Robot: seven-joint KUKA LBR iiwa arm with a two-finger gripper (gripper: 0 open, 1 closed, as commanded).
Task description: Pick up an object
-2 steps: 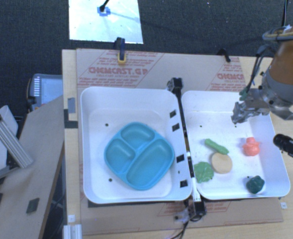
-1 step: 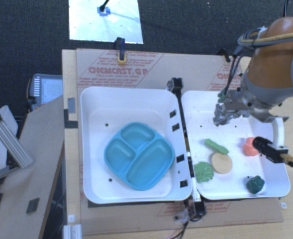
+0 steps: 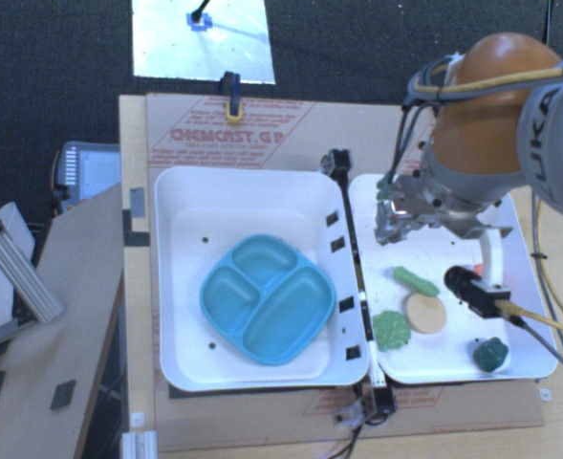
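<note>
- Over the right bin (image 3: 522,256), toward its 11 o'clock corner, the gripper (image 3: 393,226) hangs low beneath the grey and orange arm (image 3: 491,103); whether its fingers are spread or pressed together cannot be told, and nothing is seen held between them.
- At 5 o'clock from the gripper, near it, a long green piece (image 3: 415,280) lies flat on the bin floor.
- Just beside that piece, at its 5 o'clock, sits a tan round disc (image 3: 425,314).
- At 9 o'clock from the disc, touching or nearly so, rests a leafy green piece (image 3: 391,330) close to the divider between the bins.
- At the right bin's 5 o'clock corner lies a dark teal lump (image 3: 490,354), apart from the others.
- At 9 o'clock across the divider, the left bin (image 3: 181,285) holds a blue sectioned plate (image 3: 267,297), lying flat.
</note>
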